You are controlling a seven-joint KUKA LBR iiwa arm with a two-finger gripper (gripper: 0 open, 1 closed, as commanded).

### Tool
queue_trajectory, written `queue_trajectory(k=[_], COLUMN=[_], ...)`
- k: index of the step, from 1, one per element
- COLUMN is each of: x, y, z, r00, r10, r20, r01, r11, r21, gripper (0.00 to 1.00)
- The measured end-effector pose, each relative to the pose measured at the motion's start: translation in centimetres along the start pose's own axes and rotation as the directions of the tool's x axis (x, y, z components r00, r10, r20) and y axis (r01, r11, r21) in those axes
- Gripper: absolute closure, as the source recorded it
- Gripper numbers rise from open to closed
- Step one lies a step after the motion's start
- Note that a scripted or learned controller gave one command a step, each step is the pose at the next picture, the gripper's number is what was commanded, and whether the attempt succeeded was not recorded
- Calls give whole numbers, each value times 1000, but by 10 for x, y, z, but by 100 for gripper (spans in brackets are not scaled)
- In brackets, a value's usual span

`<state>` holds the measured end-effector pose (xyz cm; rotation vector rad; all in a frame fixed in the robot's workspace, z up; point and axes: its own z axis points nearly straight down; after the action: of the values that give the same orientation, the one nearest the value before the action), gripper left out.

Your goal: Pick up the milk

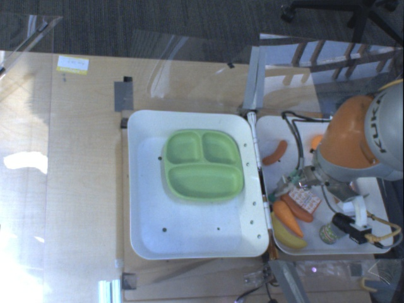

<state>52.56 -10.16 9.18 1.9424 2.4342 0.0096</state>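
While the claw [302,183] hangs low in the right bin [379,245], its grip unreadable, the milk carton [307,200] lies near that bin's left wall beside the carrot [285,214]; straddle the carton alone.

The tabletop [76,188] looks like pale wood with a smooth, lightly glossy finish that catches window glare. The left bin [189,232] is smooth white plastic with a soft sheen, and the divided green tray [203,165] in it is matt plastic. The arm's orange band [347,137] has a glossy, hard plastic look, its grey shell [386,131] smooth. The floor [158,11] beyond is dark, rough carpet.
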Motion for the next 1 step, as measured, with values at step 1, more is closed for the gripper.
queue_trajectory(k=[1], x=[10], y=[-29], z=[-2], r00=[999], r10=[-54], r20=[6], r01=[54], r11=[999], r21=[-5], gripper=[0])
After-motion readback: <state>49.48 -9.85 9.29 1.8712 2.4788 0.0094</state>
